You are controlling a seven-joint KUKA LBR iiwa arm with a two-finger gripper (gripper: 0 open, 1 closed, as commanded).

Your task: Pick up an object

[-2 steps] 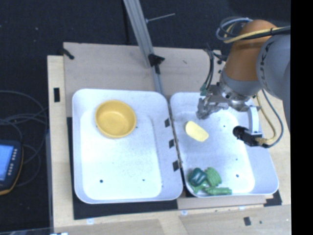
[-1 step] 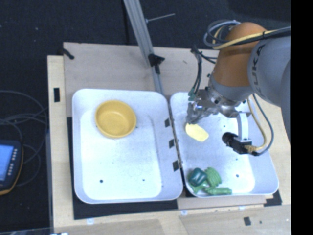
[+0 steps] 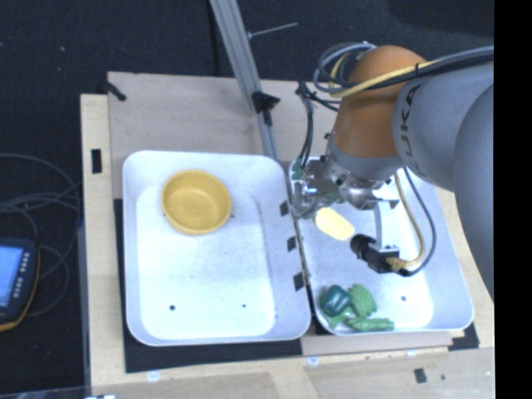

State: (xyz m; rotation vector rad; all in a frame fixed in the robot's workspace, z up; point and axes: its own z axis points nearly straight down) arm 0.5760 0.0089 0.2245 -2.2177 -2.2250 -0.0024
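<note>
A pale wooden bench (image 3: 183,106) fills the middle of the frame, set on a dark carpeted floor (image 3: 50,32). Two shallow white bins sit side by side on it. The left bin (image 3: 199,298) holds a yellow bowl (image 3: 196,200) in its upper left part, upright and well apart from everything else. The right bin (image 3: 440,298) lies under the arm (image 3: 440,115), whose grey body and orange band cover its upper half.

The gripper (image 3: 320,191) hangs at the upper left of the right bin, close to the divide between the bins. Whether its jaws are open or closed cannot be told from this angle, and nothing can be seen held in it. Just below and to the right of it lies a pale yellow object (image 3: 334,223) on the bin floor. A cluster of green objects (image 3: 353,306) rests at the bin's lower edge.

A grey metal rail (image 3: 241,56) slants down from the top centre. At the left edge, cables trail across the floor to a handheld pendant with a blue screen (image 3: 12,277).
</note>
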